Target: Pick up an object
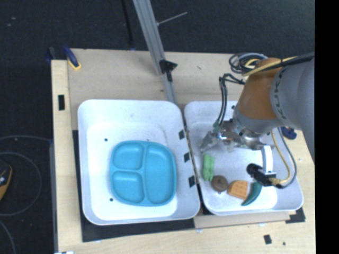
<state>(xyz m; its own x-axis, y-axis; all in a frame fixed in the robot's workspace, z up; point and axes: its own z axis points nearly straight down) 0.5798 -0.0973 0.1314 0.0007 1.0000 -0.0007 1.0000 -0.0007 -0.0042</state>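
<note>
Setting: robotics laboratory test bench. Evidence: plywood bench (pixel 122 78) on dark floor; two white bins (pixel 90 142) side by side; industrial arm (pixel 275 97) with exposed cabling (pixel 246 62); slanted metal pole (pixel 148 25); clamp (pixel 71 57) at far left corner.

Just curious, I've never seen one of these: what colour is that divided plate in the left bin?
Light blue; the divided plate shows plainly in the camera view.

Even overhead light; soft blur; dark surrounds; white bins (pixel 132 107) v. bright
</note>
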